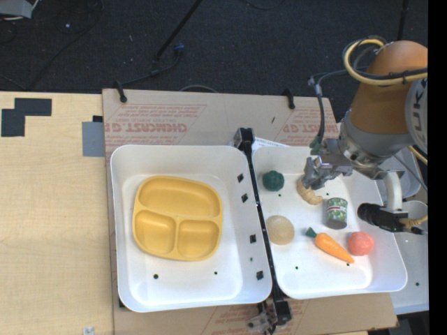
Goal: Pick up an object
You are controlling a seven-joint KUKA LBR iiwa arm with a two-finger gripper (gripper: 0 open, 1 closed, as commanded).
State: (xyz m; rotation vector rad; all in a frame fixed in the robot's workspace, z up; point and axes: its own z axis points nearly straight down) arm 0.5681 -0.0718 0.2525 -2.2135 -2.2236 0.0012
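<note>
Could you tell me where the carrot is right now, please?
The carrot lies in the right bin, near its front, below the can and left of the pink ball.

light: bright, even overhead | shadows: soft, faint | glare: mild on white bins (126, 187) | focus: slightly soft

I see a yellow divided plate (178, 217) lying mid-floor in the left bin (129, 285), short of its edges.

**Colours across my two bins**

My arm (380, 110) shows grey with an orange band. Both bins (174, 288) are white. There's a yellow tray (178, 217), a dark green ball (273, 180), an orange carrot (332, 247) with green tip, a pinkish-red ball (360, 243), and a green-labelled can (336, 213).
</note>
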